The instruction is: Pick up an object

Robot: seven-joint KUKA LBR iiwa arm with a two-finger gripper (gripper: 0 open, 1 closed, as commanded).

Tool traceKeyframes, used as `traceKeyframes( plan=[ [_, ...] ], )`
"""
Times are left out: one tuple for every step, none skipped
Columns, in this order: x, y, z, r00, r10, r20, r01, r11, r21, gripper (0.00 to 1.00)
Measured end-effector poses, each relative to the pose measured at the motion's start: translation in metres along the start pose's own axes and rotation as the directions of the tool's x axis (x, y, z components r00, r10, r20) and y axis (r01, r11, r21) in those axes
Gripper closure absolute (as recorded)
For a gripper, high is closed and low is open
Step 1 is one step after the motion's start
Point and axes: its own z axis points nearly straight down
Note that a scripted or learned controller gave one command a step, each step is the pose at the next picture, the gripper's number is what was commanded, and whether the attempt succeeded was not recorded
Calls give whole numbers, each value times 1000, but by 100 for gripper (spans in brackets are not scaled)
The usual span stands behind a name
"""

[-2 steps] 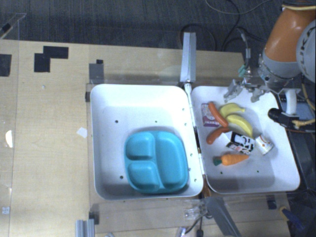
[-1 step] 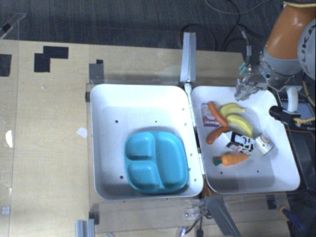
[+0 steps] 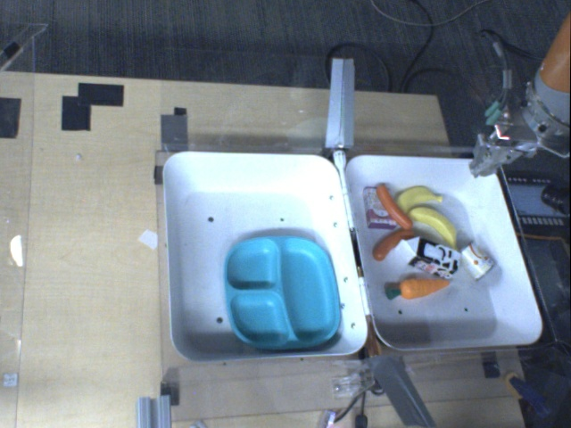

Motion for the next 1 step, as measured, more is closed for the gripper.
traceKeyframes(
  plan=[
    [33, -5, 20, 1000, -26, -1, 26, 1000, 3, 100]
  ],
)
